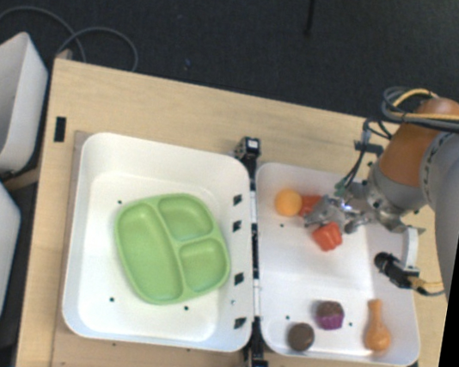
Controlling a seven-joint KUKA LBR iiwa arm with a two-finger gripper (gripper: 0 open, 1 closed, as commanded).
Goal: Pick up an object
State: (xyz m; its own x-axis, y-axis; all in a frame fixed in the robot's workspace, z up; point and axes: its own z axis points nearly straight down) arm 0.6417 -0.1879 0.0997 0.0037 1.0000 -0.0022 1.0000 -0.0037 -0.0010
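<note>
In the right bin [302, 273] lie an orange ball [288, 202], a red block [327, 236], a purple object [329, 315], a dark brown round object [300, 337] and an orange carrot-like piece [377, 326]. My gripper [332, 215] hangs low over the bin's far part, right of the orange ball and just above the red block. Another red piece [309, 205] shows beside its fingers. Whether the fingers grip anything is unclear from this angle.
The left bin [82, 284] holds a green three-compartment plate [171, 247]. A black clip [247, 147] sits at the far end of the divider between the bins. The arm's grey body [415, 166] covers the right bin's far right corner.
</note>
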